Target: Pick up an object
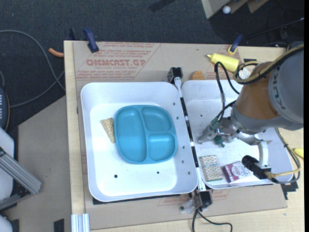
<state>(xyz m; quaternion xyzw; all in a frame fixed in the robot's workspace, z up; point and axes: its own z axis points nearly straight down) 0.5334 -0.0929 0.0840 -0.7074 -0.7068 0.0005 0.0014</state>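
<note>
Grey arm [289, 88], orange wrist band, black cable, metal claw [212, 135].

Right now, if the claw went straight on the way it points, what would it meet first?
The claw points toward the view's left, low over the right bin. First in line looks like the divider between the bins, then the blue plate. Its height is unclear, so it may touch the bin floor first.

Looks like a robotics lab setup, not anyone's home. You've got a plywood tabletop [145, 57] with two white bins [96, 129] fixed on it, blue clamps [90, 39] holding the board's edge, loose black cables [29, 42] trailing over dark carpet [120, 8], and an industrial robot arm [270, 98] reaching in.
</note>
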